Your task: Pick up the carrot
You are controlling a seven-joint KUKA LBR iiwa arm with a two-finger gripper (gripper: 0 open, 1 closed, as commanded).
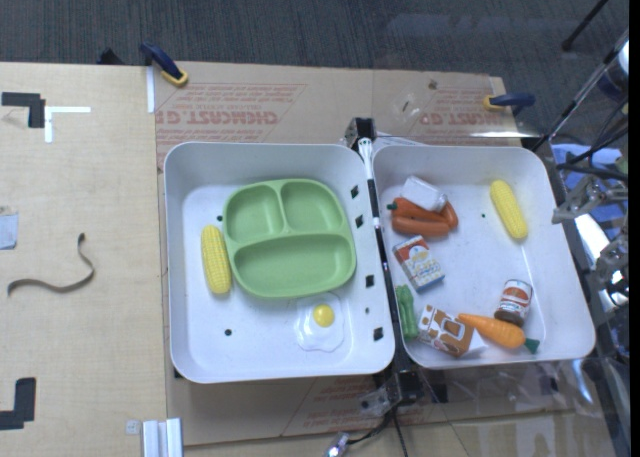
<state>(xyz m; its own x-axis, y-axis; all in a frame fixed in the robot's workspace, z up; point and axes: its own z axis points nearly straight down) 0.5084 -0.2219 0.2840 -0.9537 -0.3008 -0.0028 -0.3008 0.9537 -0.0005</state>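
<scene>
White plastic forms both shallow bins, set side by side on the tan bench point(80, 365). On the bare bench to the far left we see a thin dark curled strip point(55, 280).

Starting with the left bin point(180, 325), a yellow corn cob point(215, 258) lies lengthwise along its left side, just beside a green divided plate point(290, 275) that takes up the middle. A toy fried egg point(322, 325) lies just in front of the plate.

In the right bin point(470, 255), along the left wall, we find a small white box point(420, 192), orange sausages point(422, 217) touching it, a little printed carton point(420, 263) and a green stick-like piece point(405, 310). At the front lies a brown-and-white juice carton point(445, 332). The carrot point(495, 330) lies flat near the bin's front right corner, its thick end against that carton and its green tip pointing right. A small jar point(513, 300) touches it from behind. A second corn cob point(508, 209) lies at the back right.

Beyond the bin's right wall, grey metal hardware point(600, 230) crowds the edge. We cannot tell whether the tool is released or clenched. The carrot lies left of that hardware, apart from it, with the bin wall between them.
</scene>
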